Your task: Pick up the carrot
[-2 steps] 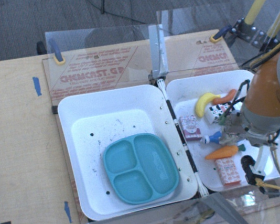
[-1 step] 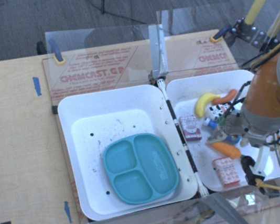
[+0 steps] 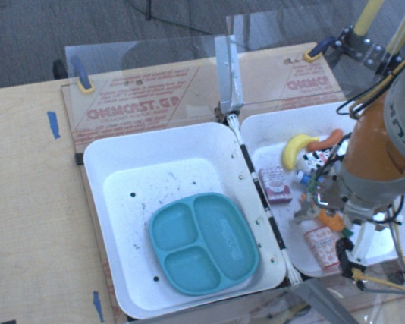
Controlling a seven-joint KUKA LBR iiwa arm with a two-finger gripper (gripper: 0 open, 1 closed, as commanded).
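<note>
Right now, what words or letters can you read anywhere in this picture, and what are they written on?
"OHMCAST.GB", roughly, red print seen mirrored on the clear sheet behind the left bin.
Similar red print on the sheet behind the right bin: partly cut off, unreadable.
Small pink packet: print too small.
Red-and-white packet: blurred, unreadable.

Teal divided plate (image 3: 202, 251), yellow banana (image 3: 297, 149), white bins (image 3: 111, 211)

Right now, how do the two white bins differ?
The left bin holds a teal divided tray; the right bin holds small items, including a banana. The arm reaches over the right bin, not the left. Both are shallow, white and side by side.
</note>
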